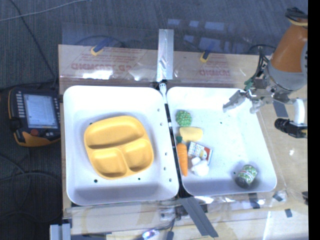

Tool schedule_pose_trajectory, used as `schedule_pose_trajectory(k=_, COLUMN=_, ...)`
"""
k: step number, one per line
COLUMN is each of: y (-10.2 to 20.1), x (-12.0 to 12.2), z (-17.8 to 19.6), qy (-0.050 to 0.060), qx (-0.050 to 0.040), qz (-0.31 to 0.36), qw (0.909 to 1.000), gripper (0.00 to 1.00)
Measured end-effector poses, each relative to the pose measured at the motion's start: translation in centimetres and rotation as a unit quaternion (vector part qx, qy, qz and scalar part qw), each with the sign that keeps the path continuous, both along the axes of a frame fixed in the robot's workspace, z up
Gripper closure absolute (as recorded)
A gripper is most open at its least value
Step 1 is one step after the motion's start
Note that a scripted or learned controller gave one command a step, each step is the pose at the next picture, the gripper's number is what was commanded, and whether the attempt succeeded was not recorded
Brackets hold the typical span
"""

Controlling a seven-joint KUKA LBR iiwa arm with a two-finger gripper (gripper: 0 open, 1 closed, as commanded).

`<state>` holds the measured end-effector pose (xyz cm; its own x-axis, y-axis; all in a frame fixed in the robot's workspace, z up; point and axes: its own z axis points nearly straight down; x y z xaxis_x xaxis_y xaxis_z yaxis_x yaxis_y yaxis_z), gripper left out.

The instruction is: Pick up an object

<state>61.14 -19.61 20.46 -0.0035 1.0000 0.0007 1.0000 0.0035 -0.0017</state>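
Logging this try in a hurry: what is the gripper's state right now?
Gripper: open, holding nothing, above the right bin's far right corner.

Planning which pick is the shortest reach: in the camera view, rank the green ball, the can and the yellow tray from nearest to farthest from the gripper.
1. Green ball, at the right bin's left edge, nearest the gripper.
2. Can, in that bin's front right corner.
3. Yellow tray, in the left bin, farthest.
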Motion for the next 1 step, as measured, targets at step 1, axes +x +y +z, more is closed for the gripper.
schedule_pose_trajectory(k=1, y=8.3, x=-5.58, z=-2.19, qy=0.001, qx=-0.0001, qz=-0.106, qw=0.9944, gripper=0.0)
